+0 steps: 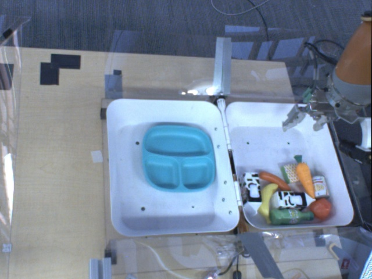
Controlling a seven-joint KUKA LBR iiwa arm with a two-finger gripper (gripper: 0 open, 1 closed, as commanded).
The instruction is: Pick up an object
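Tool open, empty, above right bin's far edge, toys well apart.

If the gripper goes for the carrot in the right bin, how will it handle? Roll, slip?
The carrot looks like smooth moulded plastic, so probably stiff and light, and perhaps slippery between fingers. Its tapered round body could roll or pivot if pushed, though the toys packed around it, like the banana, may check that. The gripper hangs open above the bin's far side.
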